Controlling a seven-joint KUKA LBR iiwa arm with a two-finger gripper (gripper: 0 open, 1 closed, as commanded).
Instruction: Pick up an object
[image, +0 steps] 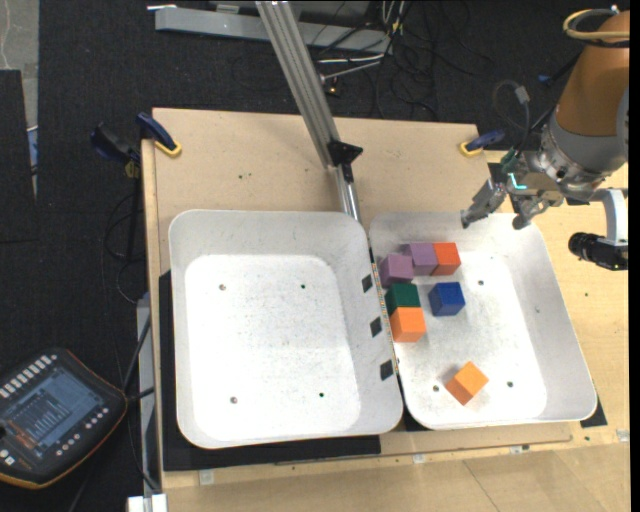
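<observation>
The right bin (545, 300) holds several small blocks. Two purple blocks (410, 262) and an orange-red block (446, 257) sit in a row near its back left. Below them are a green block (403, 295), an orange block (407, 323) and a blue block (447, 298). Another orange block (466, 383) lies alone toward the front. My gripper (497, 211) hangs above the bin's back right corner, up and to the right of the block cluster. Its two fingers are spread apart with nothing between them.
The left bin (190, 300) stands beside the right one on the bench. A slanted metal pole (310, 95) runs down to the gap between the bins. Blue clamps (150, 130) sit at the board's back corners. A teach pendant (50, 415) lies at the lower left.
</observation>
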